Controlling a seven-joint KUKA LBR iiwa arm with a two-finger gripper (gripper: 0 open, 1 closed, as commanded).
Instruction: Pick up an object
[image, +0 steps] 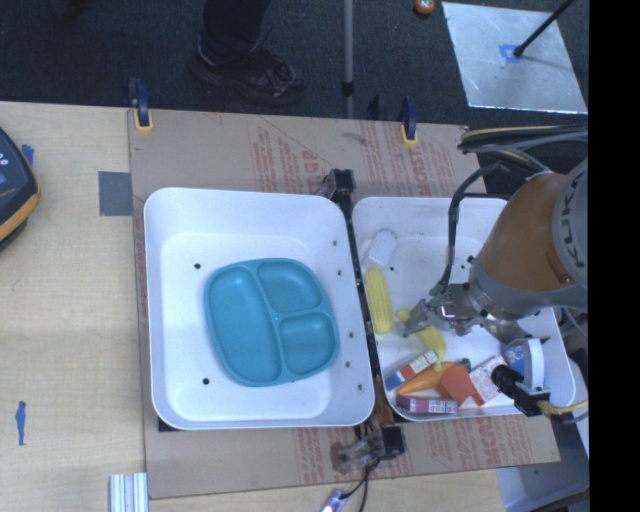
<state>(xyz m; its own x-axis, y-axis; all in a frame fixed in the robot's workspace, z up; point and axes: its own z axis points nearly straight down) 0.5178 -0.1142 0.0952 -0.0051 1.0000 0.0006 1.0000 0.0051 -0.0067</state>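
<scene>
- We see the objects crowded in the right bin (470, 215), lower right of the frame: a yellow corn cob (378, 300) along its left wall, an orange carrot (432, 377), a red block (458, 383) and a tube (428, 405) packed against its lower rim.
- The pincer (440, 312) hangs over the bin's middle, just beside a small yellow piece (427, 338); we cannot tell its state.
- The bin's upper part lies mostly bare.
- In the left bin (170, 300), a blue divided plate (270, 320) sits centred, with white margin all round.
- Both bins rest on the counter (60, 330).
</scene>
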